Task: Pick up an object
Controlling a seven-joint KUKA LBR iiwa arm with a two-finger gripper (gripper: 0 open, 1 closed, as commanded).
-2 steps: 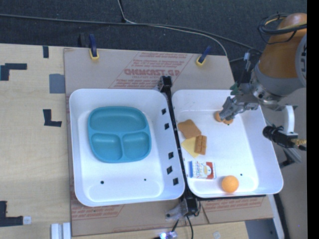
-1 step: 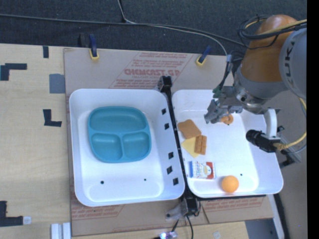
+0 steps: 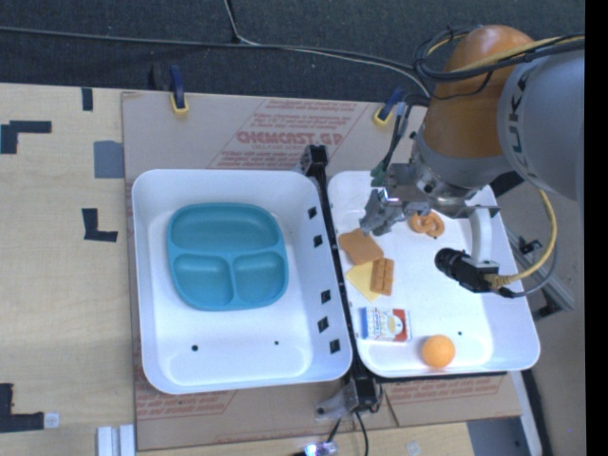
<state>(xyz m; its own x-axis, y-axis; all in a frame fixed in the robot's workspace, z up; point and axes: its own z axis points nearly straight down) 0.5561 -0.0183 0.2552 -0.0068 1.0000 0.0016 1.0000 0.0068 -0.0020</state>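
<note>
Your gripper [image 3: 377,217] hangs over the far-left part of the right bin [image 3: 494,335], just above a brown toast piece [image 3: 359,247]. You cannot tell how wide it is or whether it grips anything. A pretzel [image 3: 427,223] lies just right of it.

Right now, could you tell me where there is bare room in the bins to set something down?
Left bin: the wide bare strip between the blue divided plate and the near rim. Right bin: crowded near the gripper, with toast, cracker and pretzel; some bare floor beyond the orange ball.
</note>
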